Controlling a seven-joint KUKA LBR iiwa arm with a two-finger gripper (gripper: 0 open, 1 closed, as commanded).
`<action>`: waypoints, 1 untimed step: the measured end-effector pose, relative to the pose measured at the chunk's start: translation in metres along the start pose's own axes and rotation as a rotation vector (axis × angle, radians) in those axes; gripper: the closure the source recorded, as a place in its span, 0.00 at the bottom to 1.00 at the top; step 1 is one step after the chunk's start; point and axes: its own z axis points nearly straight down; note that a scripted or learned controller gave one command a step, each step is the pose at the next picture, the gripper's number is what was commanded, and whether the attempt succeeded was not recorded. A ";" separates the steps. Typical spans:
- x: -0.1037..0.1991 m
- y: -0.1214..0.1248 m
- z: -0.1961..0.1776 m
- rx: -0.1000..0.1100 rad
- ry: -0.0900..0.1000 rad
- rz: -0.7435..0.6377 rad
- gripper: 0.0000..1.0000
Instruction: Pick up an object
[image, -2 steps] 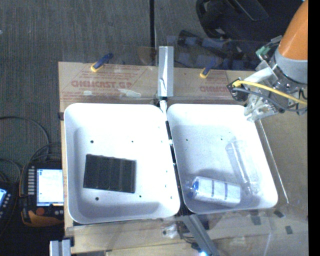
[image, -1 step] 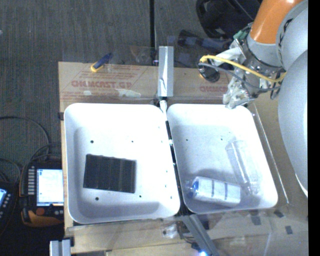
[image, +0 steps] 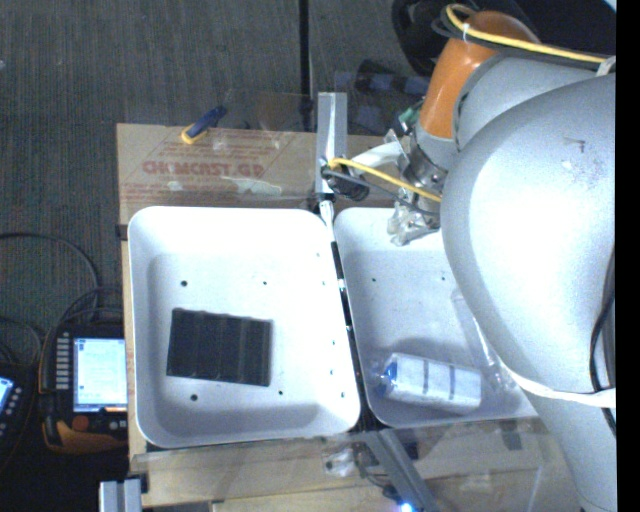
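A flat black rectangular pad (image: 220, 347) lies on the floor of the left bin (image: 240, 218), toward its front left. A clear plastic bottle (image: 430, 381) with a blue cap and a pale label rests on its side near the front of the right bin (image: 395, 295). My gripper (image: 408, 224) hangs over the back edge of the right bin, below the orange band, far from the bottle and apart from the pad. Nothing is seen in its grasp. The grey arm hides the right part of the right bin.
A cardboard sheet (image: 220, 165) lies behind the left bin, with a small blue and yellow tool (image: 203, 124) on it. A metal post (image: 331, 125) stands at the back between the bins. A screen pendant (image: 95, 375) sits on the floor at left.
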 end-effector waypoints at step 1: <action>-0.022 0.050 0.040 -0.004 0.001 0.008 1.00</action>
